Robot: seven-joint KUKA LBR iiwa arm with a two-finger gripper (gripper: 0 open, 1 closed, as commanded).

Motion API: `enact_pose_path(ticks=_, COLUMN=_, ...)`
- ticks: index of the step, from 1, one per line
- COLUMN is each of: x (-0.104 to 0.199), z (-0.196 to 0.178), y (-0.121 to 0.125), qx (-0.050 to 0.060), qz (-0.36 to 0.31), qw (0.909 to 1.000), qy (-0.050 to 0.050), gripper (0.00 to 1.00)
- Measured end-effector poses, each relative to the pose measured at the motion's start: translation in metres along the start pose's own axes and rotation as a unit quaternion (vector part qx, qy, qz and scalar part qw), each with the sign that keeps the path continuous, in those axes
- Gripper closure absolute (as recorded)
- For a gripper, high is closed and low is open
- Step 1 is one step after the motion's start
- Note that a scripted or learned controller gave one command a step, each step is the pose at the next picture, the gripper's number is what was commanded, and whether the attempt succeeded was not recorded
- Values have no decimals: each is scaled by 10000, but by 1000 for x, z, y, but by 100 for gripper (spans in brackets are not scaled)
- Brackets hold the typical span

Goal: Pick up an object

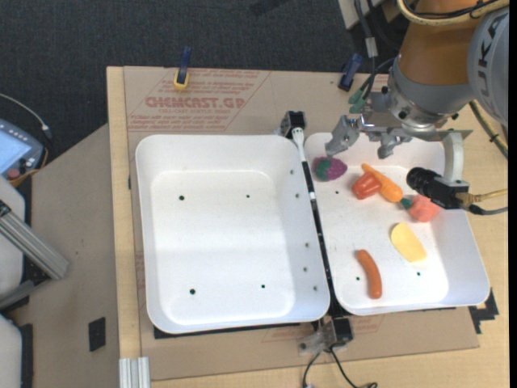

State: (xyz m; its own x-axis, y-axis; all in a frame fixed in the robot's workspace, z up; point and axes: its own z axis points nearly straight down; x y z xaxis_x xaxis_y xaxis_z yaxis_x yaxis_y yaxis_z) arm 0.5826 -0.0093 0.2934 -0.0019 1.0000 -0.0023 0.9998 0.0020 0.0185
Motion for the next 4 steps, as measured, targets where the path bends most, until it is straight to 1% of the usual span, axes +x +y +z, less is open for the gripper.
enact_pose_path(ticks=1, x=-91, z=120, y=11, qx=147, qz=54, qw=9999, qy=-3, gripper=0)
enact_pose_path(ticks=2, x=-142, z=122, y=29, qx=74, qz=30, qw=10000, qy=-8, gripper=0)
enact_pose_path(ticks=3, x=-173, z=214, y=63, qx=82, qz=8, qw=10000, qy=-2, gripper=0)
enact_pose_path(ticks=4, x=-171, z=210, y=63, qx=81, qz=7, qw=10000, qy=2, gripper=0)
